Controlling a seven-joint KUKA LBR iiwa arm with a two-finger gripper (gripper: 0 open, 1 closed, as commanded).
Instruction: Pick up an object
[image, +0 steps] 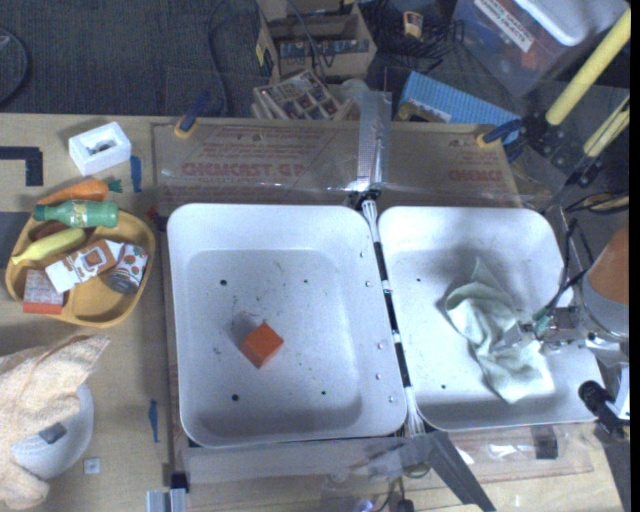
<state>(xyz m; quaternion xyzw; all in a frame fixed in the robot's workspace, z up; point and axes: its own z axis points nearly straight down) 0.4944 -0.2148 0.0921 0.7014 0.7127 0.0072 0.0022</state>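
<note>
The gripper (528, 336), its state impossible to tell, sits low against the crumpled cloth (490, 335) toward the right bin's (420, 240) right edge; best to pinch a raised fold, then lift straight.

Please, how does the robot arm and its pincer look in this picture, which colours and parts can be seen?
At the view's right edge, the arm shows a rounded orange band with grey below it. The pincer is a small metallic grey piece with dark details and a tiny green spot. Thin dark cables run beside the arm.
</note>
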